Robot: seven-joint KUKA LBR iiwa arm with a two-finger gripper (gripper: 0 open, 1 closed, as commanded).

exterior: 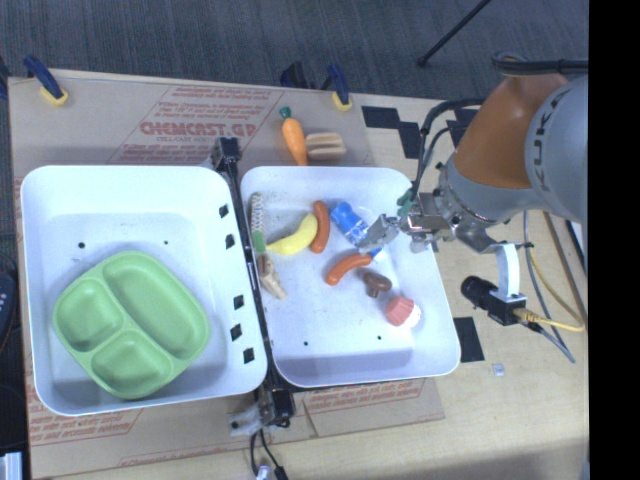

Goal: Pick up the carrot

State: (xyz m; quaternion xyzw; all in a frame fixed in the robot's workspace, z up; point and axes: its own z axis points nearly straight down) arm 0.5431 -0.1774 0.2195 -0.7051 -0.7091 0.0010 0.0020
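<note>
The carrot, orange with a green top, lies outside the bins on the cardboard just beyond the right bin's far rim, next to a small burger bun. My gripper hangs low inside the right bin, near its right wall, well to the right of the carrot and nearer the camera. It sits beside a blue item and above an orange sausage. I see nothing held in it.
The right bin also holds a banana, a second sausage, a brown piece, a pink piece and small items along its left wall. A green divided plate lies in the left bin.
</note>
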